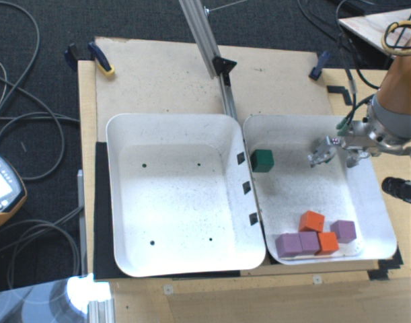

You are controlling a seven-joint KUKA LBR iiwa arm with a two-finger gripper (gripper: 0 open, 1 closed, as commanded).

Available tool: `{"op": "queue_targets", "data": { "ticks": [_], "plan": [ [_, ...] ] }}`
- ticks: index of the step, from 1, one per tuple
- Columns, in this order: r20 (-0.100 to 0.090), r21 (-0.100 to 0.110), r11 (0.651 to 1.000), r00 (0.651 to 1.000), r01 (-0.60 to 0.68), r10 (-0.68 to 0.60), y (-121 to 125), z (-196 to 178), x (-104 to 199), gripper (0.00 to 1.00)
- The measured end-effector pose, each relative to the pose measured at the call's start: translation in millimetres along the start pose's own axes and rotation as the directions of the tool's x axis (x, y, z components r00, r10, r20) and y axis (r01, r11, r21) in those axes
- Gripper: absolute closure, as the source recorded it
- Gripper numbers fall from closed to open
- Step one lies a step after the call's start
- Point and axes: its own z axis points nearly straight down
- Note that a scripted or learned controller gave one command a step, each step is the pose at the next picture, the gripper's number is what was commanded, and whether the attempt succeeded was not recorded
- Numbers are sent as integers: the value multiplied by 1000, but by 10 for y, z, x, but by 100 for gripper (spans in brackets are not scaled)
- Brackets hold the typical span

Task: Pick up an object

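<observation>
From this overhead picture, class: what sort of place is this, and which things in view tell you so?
Probably a robotics lab test bench: a robot arm reaches over two white bins, coloured blocks lie in the right one, and loose cables trail across the floor.

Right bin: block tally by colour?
Green: 1, the green block, alone near the divider
Orange: 2, the rear orange block and the front orange block
Purple: 2, the large purple block and the small purple block
Total: 5, all in the right bin
</observation>
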Motion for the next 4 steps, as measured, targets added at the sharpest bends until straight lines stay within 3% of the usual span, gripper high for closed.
{"op": "queue_targets", "data": {
  "ticks": [1, 4],
  "plan": [
    [6, -10, 1000, 1000, -3, 3, -575, -1009, -369, 0],
    [2, -2, 1000, 1000, 1, -1, -566, -959, -344, 0]
  ]
}}
